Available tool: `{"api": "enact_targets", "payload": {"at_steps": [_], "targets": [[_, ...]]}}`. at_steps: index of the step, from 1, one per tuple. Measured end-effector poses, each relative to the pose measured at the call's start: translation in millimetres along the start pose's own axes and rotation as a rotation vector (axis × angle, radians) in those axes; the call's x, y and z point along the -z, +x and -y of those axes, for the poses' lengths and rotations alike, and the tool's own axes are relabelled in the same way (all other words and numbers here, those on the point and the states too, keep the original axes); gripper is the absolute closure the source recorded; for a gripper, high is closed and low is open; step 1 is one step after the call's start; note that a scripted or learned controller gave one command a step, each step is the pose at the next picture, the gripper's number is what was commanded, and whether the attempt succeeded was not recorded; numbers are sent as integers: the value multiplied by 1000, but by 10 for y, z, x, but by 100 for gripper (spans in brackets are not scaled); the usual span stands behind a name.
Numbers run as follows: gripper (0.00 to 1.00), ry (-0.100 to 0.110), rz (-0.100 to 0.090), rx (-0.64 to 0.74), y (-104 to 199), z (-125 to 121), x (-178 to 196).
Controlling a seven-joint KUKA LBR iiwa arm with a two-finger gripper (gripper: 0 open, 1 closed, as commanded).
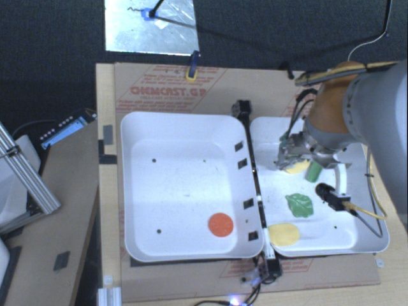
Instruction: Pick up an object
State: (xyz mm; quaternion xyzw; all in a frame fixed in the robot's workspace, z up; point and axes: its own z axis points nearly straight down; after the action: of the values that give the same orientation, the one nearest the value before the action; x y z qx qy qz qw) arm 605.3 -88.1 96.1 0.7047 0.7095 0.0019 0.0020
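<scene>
The gripper point(290, 156) sits low in the right bin point(366, 244) over a pale yellow piece point(296, 167); jaw state cannot be told. Center on it before lifting, avoiding the green cylinder point(313, 171).

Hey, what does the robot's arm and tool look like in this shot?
The arm is bulky, rounded and grey, with an orange band above the wrist. The tool is a small metallic grey assembly, and thin cables run along the wrist toward it.

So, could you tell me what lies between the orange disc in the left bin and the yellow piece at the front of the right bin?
In the camera view, the bins' adjoining walls with black clips separate the orange disc from the yellow piece.
</scene>
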Motion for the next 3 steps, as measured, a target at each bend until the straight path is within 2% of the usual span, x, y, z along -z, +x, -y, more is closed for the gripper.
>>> {"api": "enact_targets", "payload": {"at_steps": [1,2,3], "targets": [[100,-15,0,4,426,-347,1655],[100,-8,-1,4,914,-644,2451],[100,-2,-1,1,1231,-495,3026]]}}
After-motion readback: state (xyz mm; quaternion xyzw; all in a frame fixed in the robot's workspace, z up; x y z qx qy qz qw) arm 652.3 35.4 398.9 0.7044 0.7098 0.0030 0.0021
